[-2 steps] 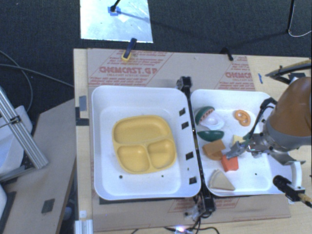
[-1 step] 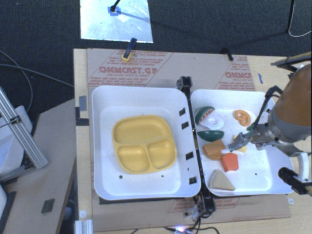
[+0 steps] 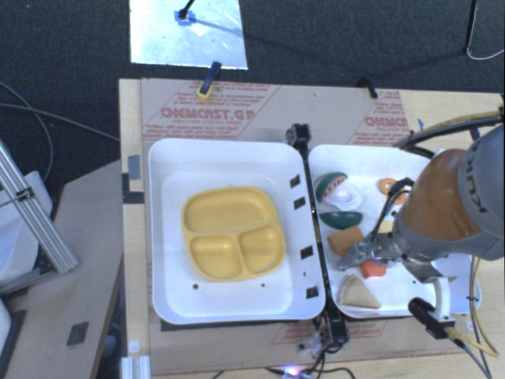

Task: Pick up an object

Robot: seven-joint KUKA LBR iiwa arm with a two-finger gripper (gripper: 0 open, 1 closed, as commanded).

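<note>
Hand point(image 3: 364, 253): low in the right bin, at the end of the grey arm — open or closed, cannot tell.
Arm point(image 3: 442, 204): reaches in from the right, orange band just above the wrist, covers much of the right bin.
Red piece point(image 3: 373, 270): small, right beside the hand, just below it, lying on the bin floor.
Brown block point(image 3: 346, 240): just left of the hand, close to it.
Tan wedge point(image 3: 359, 294): near the front of the right bin, below the red piece.
Dark green piece point(image 3: 341, 219): above the brown block, flat on the bin floor.
Green and white toy point(image 3: 331, 186): near the back left of the right bin.
Orange ball point(image 3: 387, 185): small, near the back, next to the arm.
Right bin point(image 3: 347, 158): white and shallow, holds all the small things.
Left bin point(image 3: 229, 152): white, side by side with the right one.
Yellow tray point(image 3: 233, 231): three parts, lying in the middle of the left bin.
Table point(image 3: 260, 105): brown board with red letters — under both bins.
</note>
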